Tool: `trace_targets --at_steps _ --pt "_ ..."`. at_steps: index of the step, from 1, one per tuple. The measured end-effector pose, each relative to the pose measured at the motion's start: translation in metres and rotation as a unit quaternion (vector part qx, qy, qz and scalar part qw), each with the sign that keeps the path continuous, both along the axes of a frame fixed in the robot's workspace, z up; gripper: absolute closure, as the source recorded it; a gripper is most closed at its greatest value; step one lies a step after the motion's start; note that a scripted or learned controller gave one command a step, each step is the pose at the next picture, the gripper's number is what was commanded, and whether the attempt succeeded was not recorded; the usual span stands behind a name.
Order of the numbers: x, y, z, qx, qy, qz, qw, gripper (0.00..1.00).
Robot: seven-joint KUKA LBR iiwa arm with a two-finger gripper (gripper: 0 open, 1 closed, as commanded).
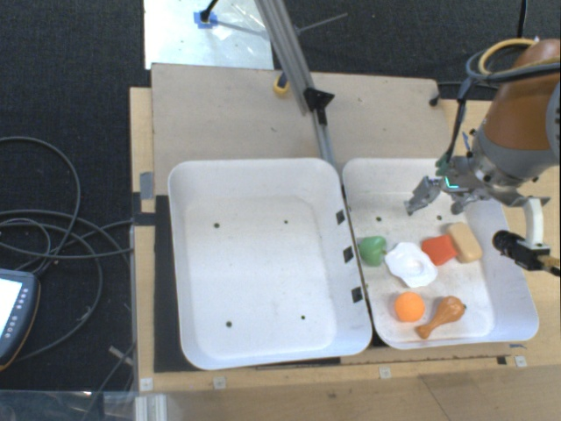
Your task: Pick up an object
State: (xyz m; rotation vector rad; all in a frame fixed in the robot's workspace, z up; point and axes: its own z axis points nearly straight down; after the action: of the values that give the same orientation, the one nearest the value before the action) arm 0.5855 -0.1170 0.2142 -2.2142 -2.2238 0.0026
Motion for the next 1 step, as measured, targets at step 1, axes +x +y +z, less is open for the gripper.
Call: trace_targets --at_steps 1 --pt "0.0009 -0.0003 0.0025 -0.0003 -0.002 -0.001 1.0000 0.00"
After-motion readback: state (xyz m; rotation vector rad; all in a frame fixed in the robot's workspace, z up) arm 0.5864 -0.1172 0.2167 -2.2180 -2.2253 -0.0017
